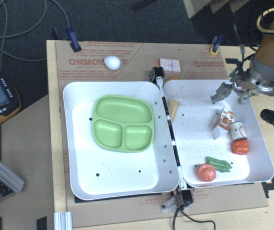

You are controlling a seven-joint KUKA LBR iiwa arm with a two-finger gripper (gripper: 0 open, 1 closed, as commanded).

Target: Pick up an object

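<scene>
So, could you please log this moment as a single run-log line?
gripper: open, above right bin, holding nothing | nearest: carton | also in bin: bottle, radish | left bin: green tray

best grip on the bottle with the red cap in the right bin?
Probably across the bottle's pale body, above its red cap, straight down from above. It lies flat, long axis toward the near rim; close across the narrow width, clear of the carton beside it.

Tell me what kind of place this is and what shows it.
Most likely a robotics lab bench set up for grasping trials. A robot arm reaches over two white bins clamped to a board, toy food such as a tomato lies in one bin, and loose cables trail across the carpet.
</scene>
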